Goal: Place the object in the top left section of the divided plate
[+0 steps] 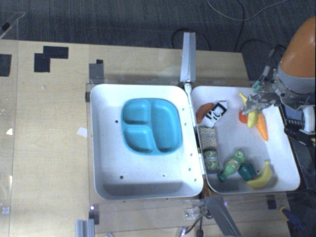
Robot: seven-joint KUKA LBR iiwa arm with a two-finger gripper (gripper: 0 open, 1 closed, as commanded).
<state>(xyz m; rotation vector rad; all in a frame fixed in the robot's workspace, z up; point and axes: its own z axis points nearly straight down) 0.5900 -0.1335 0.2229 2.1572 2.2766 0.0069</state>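
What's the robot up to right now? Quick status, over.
Gripper low over right bin, by carrot and small yellow piece; grasp unclear. Blue plate in left bin, nothing on it. Path looks open.

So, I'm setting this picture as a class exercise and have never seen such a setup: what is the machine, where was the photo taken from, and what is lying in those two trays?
The photo comes from one fixed camera above a bench, looking down at a slant. The grey and orange shape at the right edge is a robot arm. Its pincer reaches over the right white bin, down among the toys near a carrot; whether it grips anything is too small to tell.

That bin also holds toy food: a banana, a green bottle, a teal item and a black-and-white packet.

The left white bin holds a blue divided plate with three sections, nothing in them yet.
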